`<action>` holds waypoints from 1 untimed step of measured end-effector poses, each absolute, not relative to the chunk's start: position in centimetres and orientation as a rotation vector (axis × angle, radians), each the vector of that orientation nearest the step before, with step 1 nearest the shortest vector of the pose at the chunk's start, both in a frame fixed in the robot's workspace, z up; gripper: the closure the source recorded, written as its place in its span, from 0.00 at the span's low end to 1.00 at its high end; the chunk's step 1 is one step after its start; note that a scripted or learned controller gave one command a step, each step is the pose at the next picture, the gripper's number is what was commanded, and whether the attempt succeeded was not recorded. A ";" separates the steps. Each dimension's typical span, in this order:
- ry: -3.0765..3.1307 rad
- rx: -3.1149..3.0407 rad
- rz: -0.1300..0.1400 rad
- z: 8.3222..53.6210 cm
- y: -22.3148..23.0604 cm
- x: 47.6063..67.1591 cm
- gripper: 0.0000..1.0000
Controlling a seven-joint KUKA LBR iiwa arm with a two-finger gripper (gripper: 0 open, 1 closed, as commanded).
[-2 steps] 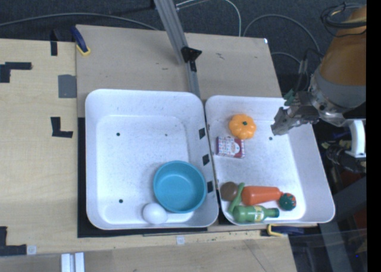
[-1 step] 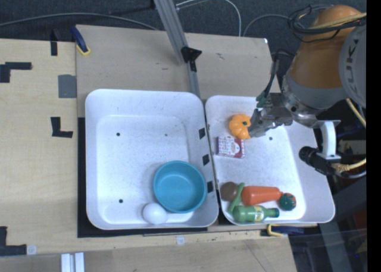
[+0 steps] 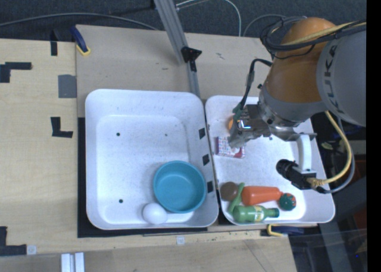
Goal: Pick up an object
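Station: grey KUKA arm with orange band reaches in from the right over the right-hand shallow white bin; the left-hand shallow white bin sits touching it.

End effector: two-finger gripper hangs low over the upper part of the right bin, directly above a small flat red-and-white packet. Whether it is parted or closed cannot be told; the wrist body blocks the tips from this angle. Nothing is visibly held.

Candidate object: the packet lies flat near the bin's left wall, just under the tool. By its position it is judged the likely target. A small orange item shows just beside the tool, partly hidden; identity uncertain.

Other right-bin contents: orange carrot-shaped toy, green bottle-shaped toy, brown rounded piece and small teal ball, clustered touching one another along the near wall, probably settled against it, well apart from the tool.

Left-bin contents: round blue plastic bowl, upright, near the bin's right corner; white ball touching its rim on the near side.

Placement rationale: the flat packet offers little height for a pinch, so a low approach is judged necessary.

Markings: part of black lettering, apparently "KU", on the arm's grey casing. Packet print is too small to read.
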State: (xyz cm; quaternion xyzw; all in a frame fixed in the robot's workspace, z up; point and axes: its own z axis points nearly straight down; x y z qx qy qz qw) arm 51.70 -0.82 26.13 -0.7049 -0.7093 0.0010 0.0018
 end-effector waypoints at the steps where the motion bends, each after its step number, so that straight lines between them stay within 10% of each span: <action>1: -2.226 -2.211 0.004 24.0 4.2 51.4 1.00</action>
